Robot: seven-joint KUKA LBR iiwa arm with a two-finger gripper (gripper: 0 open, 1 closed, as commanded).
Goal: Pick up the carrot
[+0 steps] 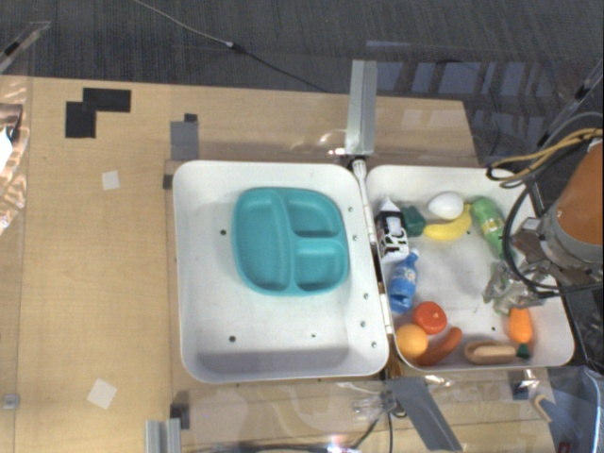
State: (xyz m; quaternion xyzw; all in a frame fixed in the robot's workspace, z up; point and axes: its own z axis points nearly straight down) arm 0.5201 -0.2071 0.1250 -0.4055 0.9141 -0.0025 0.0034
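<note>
Camera view looks down on two shallow white bins side by side: the left white bin [203, 347] carries a turquoise divided plastic plate [289, 241], and the right white bin [566, 347] is crowded with toy food. The small orange carrot with a green tip [520, 328] lies near that bin's right wall, toward its front corner, just above a tan hot dog bun [491, 353]. The grey arm with its orange band [578, 206] comes in from the right, and its two-finger metal gripper [510, 293] hangs right over the carrot's upper end, close enough that I can't say whether it touches. Whether the jaws are apart or together I cannot tell; the wrist and cables crowd that spot.

Elsewhere in the bin sit a white egg [445, 204], a yellow banana [448, 228], a green bottle-like piece [489, 223], a blue squeeze bottle [403, 281], a red tomato-like piece [429, 317], an orange fruit [411, 339] and a reddish-brown sausage [440, 345].

To my eye this is the approach, or the very start of the grasp; nothing shows the carrot lifted. The next move wants the fingers straddling the carrot's narrow body, closing squarely, and keeping clear of the bin wall and the bun right beside it.
</note>
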